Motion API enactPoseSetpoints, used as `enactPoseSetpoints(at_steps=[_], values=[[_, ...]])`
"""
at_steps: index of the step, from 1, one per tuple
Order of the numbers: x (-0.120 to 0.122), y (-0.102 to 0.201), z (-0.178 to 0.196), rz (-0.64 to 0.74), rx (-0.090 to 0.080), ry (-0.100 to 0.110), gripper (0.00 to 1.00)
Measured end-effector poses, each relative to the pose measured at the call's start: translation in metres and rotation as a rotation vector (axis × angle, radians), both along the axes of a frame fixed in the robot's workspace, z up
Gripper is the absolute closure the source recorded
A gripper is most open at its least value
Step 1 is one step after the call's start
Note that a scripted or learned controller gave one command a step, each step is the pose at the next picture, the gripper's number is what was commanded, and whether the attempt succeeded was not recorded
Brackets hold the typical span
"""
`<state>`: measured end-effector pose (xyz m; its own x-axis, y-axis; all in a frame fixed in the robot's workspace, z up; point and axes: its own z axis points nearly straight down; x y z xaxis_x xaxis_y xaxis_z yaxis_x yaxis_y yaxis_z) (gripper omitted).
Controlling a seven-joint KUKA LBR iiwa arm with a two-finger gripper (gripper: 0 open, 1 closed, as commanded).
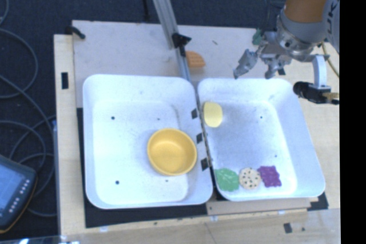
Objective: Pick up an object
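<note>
Yellow piece (213, 114) in right bin (286, 123), below open fingers (260, 66)

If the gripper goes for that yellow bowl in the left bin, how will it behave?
The yellow bowl sits upright with its opening up, so it probably won't roll. It looks like thin plastic, likely light, and may slide across the left bin if nudged. Gripping one rim edge could tip it.

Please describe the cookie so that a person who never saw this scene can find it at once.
Look in the right bin, along its near wall. Three small items lie there in a row; the cookie is the middle one. It is round, pale and dark-spotted, between a green piece and a purple piece.
</note>
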<state>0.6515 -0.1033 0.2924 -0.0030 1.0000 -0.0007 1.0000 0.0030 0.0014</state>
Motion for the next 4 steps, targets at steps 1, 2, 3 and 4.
enactPoseSetpoints(at_steps=[1,2,3,4], values=[[0.000,0.000,0.000,0.000,0.000,0.000,0.00],[-0.001,-0.009,-0.045,-0.004,-0.002,0.005,0.00],[-0.011,-0.013,-0.093,-0.004,-0.002,0.006,0.00],[-0.007,-0.019,-0.138,-0.006,-0.002,0.005,0.00]])
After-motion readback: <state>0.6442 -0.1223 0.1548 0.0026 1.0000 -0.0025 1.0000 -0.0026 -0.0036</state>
